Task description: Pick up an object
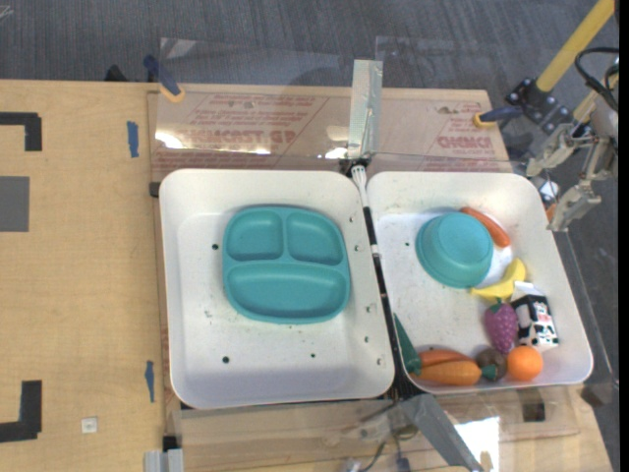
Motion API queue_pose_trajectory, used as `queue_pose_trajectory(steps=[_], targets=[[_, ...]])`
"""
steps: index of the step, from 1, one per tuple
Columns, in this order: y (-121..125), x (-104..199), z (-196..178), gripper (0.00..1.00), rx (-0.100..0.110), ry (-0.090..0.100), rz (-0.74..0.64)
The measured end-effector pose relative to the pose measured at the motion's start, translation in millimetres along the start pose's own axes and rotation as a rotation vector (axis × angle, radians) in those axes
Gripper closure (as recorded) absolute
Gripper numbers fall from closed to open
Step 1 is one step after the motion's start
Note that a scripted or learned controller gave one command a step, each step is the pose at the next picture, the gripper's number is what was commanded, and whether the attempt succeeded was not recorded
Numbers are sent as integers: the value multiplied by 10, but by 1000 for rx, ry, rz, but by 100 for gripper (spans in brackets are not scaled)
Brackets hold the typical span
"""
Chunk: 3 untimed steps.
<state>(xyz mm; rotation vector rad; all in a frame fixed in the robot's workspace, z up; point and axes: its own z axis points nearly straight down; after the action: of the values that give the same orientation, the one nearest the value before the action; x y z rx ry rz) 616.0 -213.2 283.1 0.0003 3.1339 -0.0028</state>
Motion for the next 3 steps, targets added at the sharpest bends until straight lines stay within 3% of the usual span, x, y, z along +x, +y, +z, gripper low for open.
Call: queue_pose_trajectory(steps=[1, 2, 3], targets=[[-96, 460, 1154, 0, -5, 12, -101], [-43, 443, 1946, 0, -6, -3, -205], [509, 727, 1939, 0, -2, -1, -308]])
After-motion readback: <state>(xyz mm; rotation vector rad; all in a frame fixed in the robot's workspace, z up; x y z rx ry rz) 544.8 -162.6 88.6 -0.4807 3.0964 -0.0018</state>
